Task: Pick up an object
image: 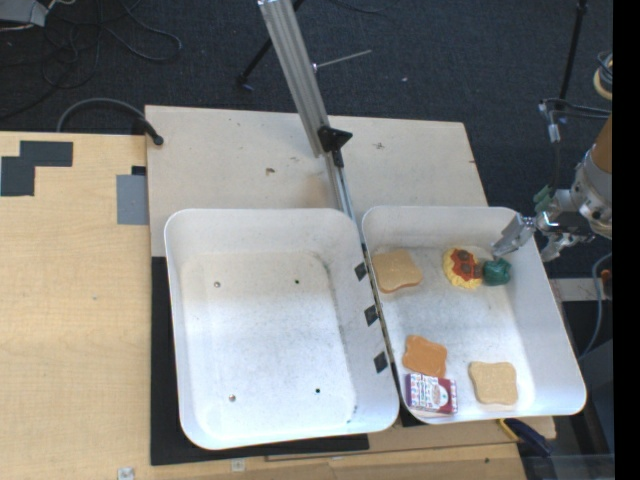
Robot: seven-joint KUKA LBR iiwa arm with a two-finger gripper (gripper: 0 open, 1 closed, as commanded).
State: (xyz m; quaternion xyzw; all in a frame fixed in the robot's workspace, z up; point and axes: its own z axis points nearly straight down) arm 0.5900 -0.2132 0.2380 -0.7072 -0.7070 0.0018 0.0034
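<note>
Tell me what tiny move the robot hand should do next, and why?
Probably a small drop straight down. The gripper hangs at the right bin's far right side, just above the green ball that sits touching the yellow and red toy. Nothing is between its fingers, so lowering around the ball looks like the nearest grab.
</note>
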